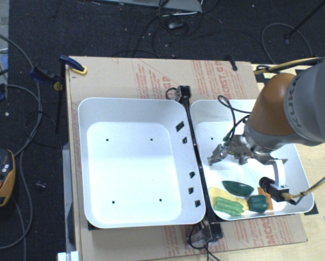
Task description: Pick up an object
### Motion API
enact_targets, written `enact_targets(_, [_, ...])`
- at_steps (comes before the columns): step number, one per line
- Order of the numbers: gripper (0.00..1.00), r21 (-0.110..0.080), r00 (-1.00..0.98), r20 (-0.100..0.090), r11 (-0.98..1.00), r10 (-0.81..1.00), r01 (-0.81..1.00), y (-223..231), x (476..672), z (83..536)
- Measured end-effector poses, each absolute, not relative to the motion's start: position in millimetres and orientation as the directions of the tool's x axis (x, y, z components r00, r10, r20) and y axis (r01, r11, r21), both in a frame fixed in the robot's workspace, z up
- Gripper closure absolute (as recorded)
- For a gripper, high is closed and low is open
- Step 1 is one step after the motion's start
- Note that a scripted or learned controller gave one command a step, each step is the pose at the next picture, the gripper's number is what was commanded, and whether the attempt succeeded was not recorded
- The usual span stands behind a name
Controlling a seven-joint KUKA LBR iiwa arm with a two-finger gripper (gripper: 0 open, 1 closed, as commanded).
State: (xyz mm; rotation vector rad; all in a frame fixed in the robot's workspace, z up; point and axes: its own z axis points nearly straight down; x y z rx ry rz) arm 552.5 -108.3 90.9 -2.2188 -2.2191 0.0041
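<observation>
lying flat, dark green oval object point(238, 188)

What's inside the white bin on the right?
The right bin holds a small cluster near its front edge: a light green ridged object, a dark green piece, a teal block, something yellow. The arm covers the far right corner.

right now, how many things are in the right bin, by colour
dark green: 1, the oval piece
light green: 1, the ridged piece
teal: 1, the small block
yellow: 1, a piece partly hidden
orange: 1, a piece partly hidden
total: 5
</observation>
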Motion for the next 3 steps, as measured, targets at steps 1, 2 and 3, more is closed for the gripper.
enact_targets(1, [1.0, 0.0, 0.0, 0.0, 0.0, 1.0, 1.0, -108.4, 553.5, 103.5])
enact_targets(2, [1.0, 0.004, -0.001, 0.0, 0.001, 1.0, 1.0, -102.3, 546.5, 157.2])
enact_targets(3, [1.0, 0.004, 0.0, 0.0, 0.0, 1.0, 1.0, -106.0, 550.6, 200.3])
